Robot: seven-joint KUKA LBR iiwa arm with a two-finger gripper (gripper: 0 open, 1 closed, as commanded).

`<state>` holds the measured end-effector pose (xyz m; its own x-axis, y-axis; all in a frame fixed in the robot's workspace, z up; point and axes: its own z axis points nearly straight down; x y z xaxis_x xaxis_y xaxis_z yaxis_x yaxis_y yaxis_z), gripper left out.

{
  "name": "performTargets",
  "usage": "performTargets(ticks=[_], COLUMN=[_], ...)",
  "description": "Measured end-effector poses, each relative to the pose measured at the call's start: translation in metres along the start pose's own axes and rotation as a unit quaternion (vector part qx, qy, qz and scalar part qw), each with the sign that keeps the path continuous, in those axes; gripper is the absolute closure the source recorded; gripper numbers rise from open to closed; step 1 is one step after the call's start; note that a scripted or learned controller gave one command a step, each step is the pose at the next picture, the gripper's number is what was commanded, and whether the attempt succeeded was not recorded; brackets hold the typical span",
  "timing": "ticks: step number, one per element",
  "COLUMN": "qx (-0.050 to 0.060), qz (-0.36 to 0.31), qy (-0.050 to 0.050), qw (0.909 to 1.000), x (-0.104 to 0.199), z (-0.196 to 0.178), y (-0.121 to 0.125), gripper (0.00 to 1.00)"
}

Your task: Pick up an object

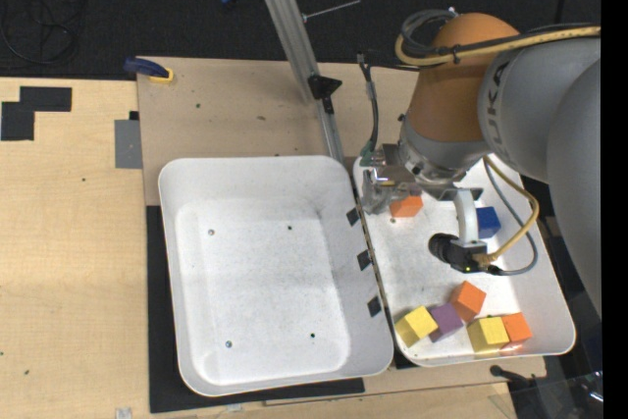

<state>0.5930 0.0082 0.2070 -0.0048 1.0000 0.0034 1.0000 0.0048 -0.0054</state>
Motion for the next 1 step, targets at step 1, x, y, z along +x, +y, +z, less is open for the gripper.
performTargets(ticks=[1], qx=[0.000], qz=[0.000], qy=[-0.001], qw=[1.0000], x=[0.0505], z=[0.0030], y=[-0.0018], gripper=[1.00])
